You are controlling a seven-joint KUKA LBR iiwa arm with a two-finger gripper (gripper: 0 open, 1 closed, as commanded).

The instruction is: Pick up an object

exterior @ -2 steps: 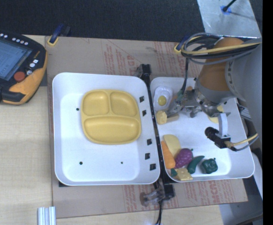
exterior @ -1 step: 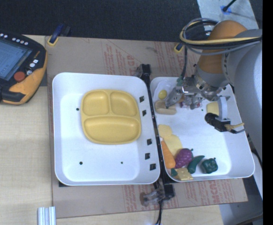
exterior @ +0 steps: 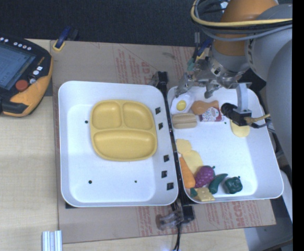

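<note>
Pendant (exterior: 13,75): upper left of frame, on the bench, black and orange.
Left bin (exterior: 73,187): centre left, white, carrying a yellow divided plate (exterior: 124,129) near its top.
Right bin (exterior: 256,163): centre right, touching the left bin.
Fried egg (exterior: 181,105): upper left corner of right bin.
Bread roll (exterior: 184,121): just below the egg.
Carrot (exterior: 187,173), grapes (exterior: 204,175), green pepper (exterior: 233,184): clustered along the bin's lower edge.
Gripper (exterior: 200,87): top right, low over the bin's upper edge, near the egg.
Jaws: cannot tell whether apart or together.
</note>
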